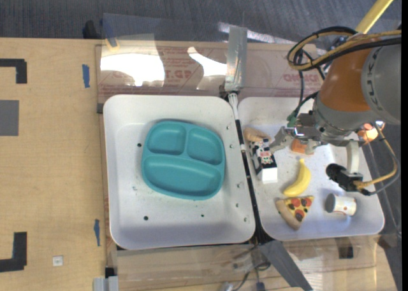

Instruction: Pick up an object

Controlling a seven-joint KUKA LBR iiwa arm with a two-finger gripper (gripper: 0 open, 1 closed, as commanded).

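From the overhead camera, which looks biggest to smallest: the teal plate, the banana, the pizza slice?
1. Teal plate, by far the largest.
2 and 3. Banana and pizza slice look about alike; no clear order.

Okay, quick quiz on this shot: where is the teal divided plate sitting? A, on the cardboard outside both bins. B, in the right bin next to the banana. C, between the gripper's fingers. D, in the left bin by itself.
D: the teal divided plate lies flat in the left bin, while the banana and pizza slice lie in the right bin.
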